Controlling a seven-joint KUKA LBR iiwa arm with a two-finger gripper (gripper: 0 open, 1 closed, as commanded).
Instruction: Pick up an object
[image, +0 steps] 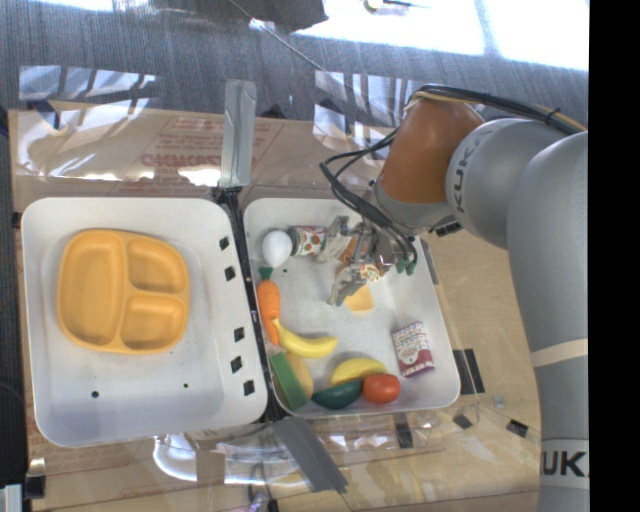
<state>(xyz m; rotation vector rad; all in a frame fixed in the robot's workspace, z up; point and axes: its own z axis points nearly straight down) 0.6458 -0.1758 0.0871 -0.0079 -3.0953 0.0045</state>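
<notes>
My gripper (345, 285) hangs low in the upper middle of the right bin (437, 300), under the orange band of the arm. Its tip is right beside a small yellow wedge (362, 300) that lies on the bin floor; I cannot tell whether they touch. A small red-patterned carton (310, 241) and a white egg (277, 246) lie just left of the gripper. Further toward the front lie a carrot (269, 300), a banana (305, 344) and a red-and-white packet (411, 349).
Along the right bin's front wall sit a yellow fruit (357, 369), a red tomato (381, 387), a dark green vegetable (337, 395) and a striped green and yellow piece (290, 378). The left bin (60, 400) holds a yellow divided plate (123, 290).
</notes>
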